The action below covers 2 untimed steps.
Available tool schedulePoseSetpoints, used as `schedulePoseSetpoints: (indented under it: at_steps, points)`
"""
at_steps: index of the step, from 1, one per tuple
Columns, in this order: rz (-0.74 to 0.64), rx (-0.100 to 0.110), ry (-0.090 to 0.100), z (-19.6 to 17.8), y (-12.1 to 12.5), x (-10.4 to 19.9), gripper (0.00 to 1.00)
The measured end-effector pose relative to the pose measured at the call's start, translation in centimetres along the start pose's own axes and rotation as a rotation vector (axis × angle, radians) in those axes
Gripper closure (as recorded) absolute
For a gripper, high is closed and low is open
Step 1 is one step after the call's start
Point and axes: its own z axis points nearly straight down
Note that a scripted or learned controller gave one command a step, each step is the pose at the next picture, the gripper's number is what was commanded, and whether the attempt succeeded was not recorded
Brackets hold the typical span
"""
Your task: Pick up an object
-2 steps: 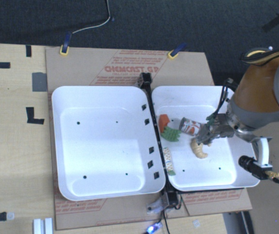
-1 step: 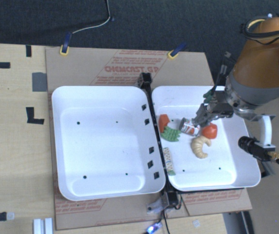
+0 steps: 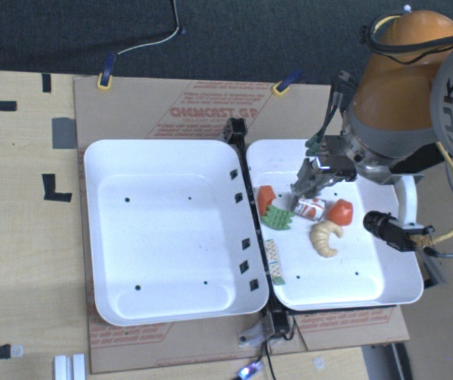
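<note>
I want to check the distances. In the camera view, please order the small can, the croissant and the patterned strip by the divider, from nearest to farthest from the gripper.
1. small can, just below the gripper in the right bin.
2. croissant, lower and slightly right.
3. patterned strip, lowest, at the left wall beside the divider.

Two bins sit side by side on the desk (image 3: 20, 212), the left bin (image 3: 163, 161) touching the right bin (image 3: 369, 291) along their shared edge. In the right bin, near that shared edge, lie a leafy piece (image 3: 277, 217) and a block (image 3: 266, 196) behind it. A can (image 3: 309, 208) lies just right of them, a croissant (image 3: 325, 237) in front of it. The end effector (image 3: 304, 187) hangs over the can.
</note>
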Motion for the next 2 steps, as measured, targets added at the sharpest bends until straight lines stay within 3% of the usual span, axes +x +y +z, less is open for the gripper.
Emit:
schedulePoseSetpoints:
  at_steps: [1,2]
  points:
    - [0.000,-0.018,0.000,-15.7,2.6,3.9,1.00]
    - [-0.001,0.008,-0.001,-10.1,-0.1,10.0,1.00]
